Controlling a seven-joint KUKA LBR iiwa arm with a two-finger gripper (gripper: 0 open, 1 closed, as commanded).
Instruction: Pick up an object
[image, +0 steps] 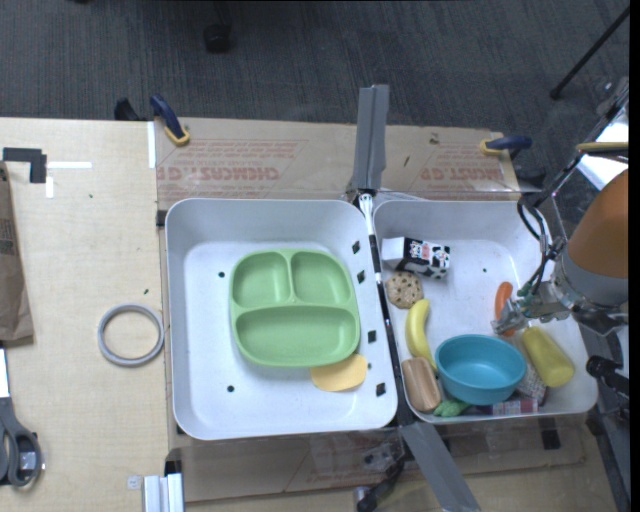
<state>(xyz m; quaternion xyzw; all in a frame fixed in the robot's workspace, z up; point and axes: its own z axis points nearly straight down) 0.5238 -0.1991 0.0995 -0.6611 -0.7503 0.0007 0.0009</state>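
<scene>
Orange carrot (502, 297) beside gripper (517, 318)

Bench (80, 250) bears 2 white bins (190, 330), tape ring (131, 334), scissors (18, 455).

Bright even light, soft shadows, maybe sl. blur

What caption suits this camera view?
Gripper low in the right bin beside a carrot; green plate in left bin.
</scene>
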